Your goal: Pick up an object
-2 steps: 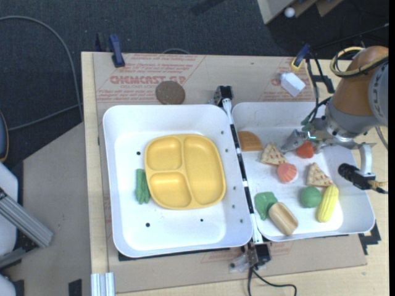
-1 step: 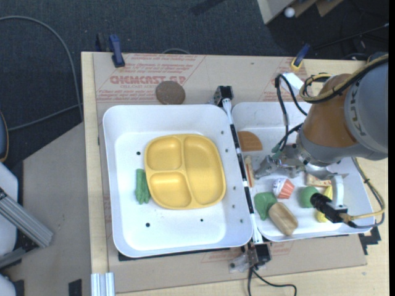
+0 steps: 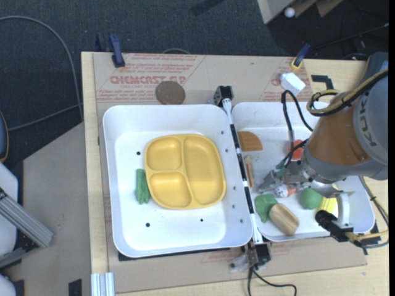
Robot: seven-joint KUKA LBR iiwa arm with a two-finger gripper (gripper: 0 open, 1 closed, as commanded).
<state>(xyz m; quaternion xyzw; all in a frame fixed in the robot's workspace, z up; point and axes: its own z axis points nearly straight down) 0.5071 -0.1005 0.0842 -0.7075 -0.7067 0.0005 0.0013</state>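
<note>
Illumination: even and bright overhead light — soft shadows are cast close under the yellow plate (image 3: 184, 170) and the arm (image 3: 343, 142). Mild glare is noted on the left white bin (image 3: 123, 165). Sharpness: moderate; fine detail is softened throughout. The dark floor (image 3: 49, 17) is rendered dim — little texture is resolved.

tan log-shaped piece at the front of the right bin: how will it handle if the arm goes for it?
The tan piece looks rounded and elongated, so it may roll if nudged sideways. It looks rigid, probably light. It lies against the green piece near the bin wall, which could crowd a grasp.
</note>
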